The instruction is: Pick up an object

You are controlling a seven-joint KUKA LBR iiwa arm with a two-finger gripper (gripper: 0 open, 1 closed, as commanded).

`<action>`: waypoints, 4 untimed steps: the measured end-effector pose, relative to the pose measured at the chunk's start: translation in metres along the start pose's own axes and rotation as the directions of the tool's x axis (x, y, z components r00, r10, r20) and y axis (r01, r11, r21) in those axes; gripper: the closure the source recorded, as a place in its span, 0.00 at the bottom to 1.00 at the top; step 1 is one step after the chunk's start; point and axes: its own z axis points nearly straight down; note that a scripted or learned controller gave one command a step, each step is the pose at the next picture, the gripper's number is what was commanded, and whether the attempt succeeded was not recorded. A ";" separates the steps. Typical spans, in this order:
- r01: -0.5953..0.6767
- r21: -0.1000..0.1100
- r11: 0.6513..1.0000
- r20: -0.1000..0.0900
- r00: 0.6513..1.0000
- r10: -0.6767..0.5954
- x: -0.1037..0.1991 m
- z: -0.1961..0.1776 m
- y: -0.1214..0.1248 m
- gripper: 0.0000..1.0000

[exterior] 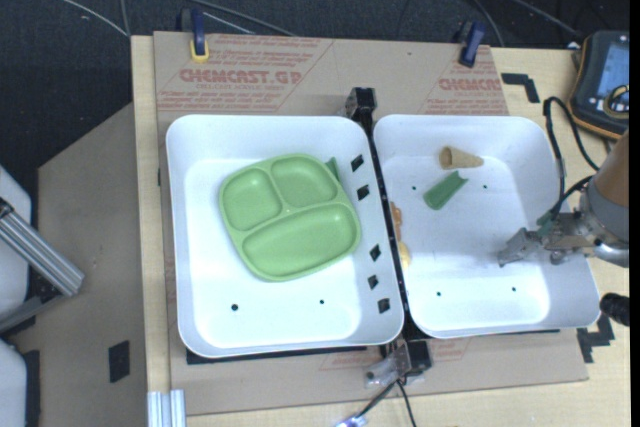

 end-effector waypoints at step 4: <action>0.005 -0.004 1.000 0.001 1.000 -0.005 0.046 -0.097 0.008 1.00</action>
